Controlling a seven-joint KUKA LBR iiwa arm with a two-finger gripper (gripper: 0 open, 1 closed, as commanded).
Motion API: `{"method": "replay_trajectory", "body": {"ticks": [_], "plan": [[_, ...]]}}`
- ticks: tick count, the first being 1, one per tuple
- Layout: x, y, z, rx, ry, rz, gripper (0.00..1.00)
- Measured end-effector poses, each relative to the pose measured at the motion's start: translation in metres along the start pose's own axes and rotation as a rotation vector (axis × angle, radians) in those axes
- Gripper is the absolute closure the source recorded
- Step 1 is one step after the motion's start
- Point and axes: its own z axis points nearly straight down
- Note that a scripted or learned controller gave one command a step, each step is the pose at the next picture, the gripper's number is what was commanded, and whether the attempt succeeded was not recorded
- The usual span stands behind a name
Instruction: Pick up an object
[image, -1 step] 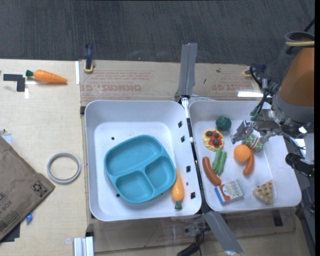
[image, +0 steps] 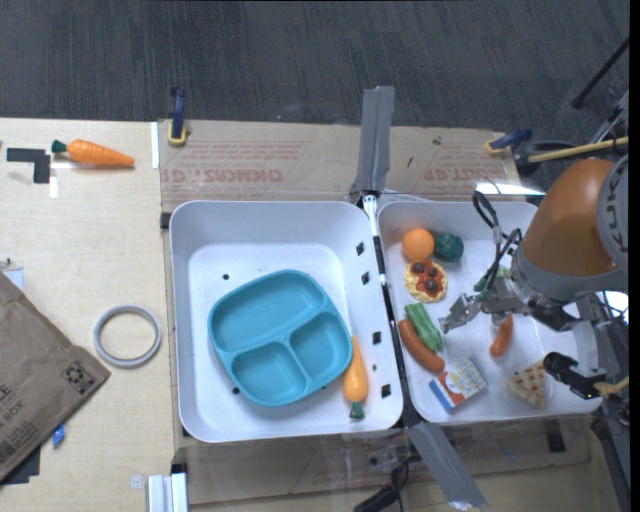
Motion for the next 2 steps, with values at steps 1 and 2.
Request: {"method": "replay_trajectory", "body": {"ticks": [1,2], "plan": [[-0.064,-0.059,0.011,-0.003,0.009,-0.107,0.0],[0.034,-0.028,0.012,-0.002,0.0,0.143,0.0]]}}
